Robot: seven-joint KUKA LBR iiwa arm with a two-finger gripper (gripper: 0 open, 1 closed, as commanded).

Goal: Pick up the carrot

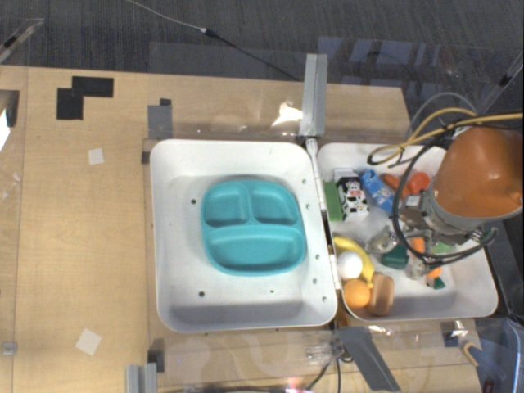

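My arm (479,174) hangs over the right bin (475,301); the gripper (415,248) sits low among the toys, its grasp impossible to tell. Left bin (176,244) holds a teal tray (250,226).

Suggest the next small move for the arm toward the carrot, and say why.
Probably a short nudge toward the near-right corner of the right bin before any grasp. What looks like the carrot, orange with a green tip, lies partly hidden under the wrist, slightly off from the gripper, which hangs beside a dark green toy.
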